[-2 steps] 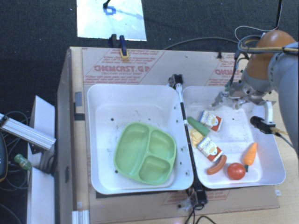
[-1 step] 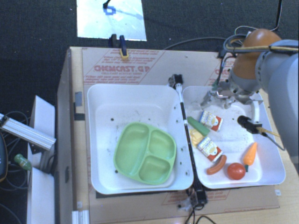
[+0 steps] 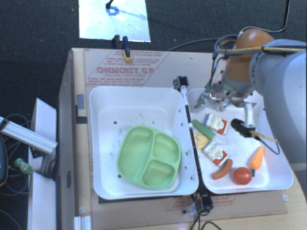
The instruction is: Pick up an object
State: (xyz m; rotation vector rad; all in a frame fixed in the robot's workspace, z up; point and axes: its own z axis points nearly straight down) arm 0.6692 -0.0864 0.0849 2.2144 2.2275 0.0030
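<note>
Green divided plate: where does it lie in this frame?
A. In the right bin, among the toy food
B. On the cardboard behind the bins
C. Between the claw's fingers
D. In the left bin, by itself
D. The green divided plate lies flat on the floor of the left bin, while the tomato, carrot and sausage lie in the right bin.

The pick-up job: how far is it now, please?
Done: the arm has reached over the right bin. In hand: nothing visible; the gripper sits near the bin's far edge. Left: the tomato, carrot and sausage lie on the bin floor, ungrasped.
</note>
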